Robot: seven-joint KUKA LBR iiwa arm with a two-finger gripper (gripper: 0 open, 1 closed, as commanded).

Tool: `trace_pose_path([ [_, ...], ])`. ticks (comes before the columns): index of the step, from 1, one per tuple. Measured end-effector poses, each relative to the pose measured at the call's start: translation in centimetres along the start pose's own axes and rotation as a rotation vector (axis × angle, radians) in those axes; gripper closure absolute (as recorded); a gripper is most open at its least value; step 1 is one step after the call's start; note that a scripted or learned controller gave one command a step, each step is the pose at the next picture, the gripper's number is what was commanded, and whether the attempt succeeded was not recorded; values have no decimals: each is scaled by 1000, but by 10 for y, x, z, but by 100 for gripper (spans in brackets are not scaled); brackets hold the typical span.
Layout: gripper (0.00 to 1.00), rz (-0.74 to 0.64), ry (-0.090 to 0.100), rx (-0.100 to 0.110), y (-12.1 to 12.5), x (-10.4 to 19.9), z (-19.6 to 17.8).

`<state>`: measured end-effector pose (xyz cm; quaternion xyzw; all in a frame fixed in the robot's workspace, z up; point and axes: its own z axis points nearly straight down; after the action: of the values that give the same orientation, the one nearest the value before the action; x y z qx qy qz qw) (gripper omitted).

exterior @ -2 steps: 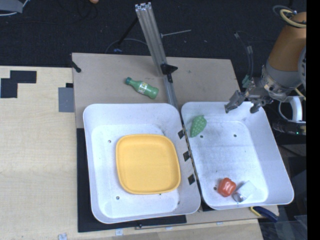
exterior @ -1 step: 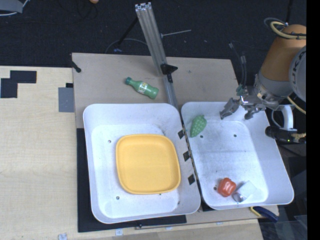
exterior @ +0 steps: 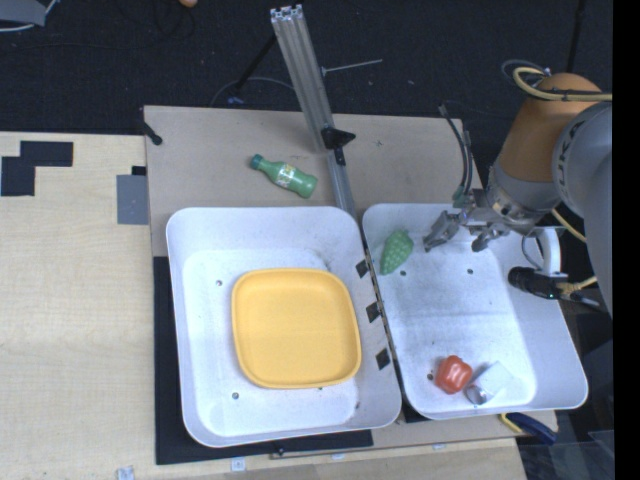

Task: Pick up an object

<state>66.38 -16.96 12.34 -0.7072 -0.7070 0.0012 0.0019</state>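
Two shallow white bins (exterior: 200, 258) face you; your two-finger gripper (exterior: 462, 231) hovers over the right one, fingers spread, near the green bumpy toy (exterior: 396, 251).

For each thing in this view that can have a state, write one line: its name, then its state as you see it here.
Gripper: fingers open, over the right bin's far end, holding nothing.
Green bottle: lying on its side on the bench, behind the left bin.
Yellow plate: flat, face up in the left bin.
Green object: resting in the right bin by its left wall.
Red object: resting in the right bin's near end.
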Motion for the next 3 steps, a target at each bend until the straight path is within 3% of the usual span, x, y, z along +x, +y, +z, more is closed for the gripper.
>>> trace_pose_path([
  [1, 100, 0, -1, -4, 1, -1, -13],
  [3, 100, 1, -2, -7, -3, 2, -109],
])
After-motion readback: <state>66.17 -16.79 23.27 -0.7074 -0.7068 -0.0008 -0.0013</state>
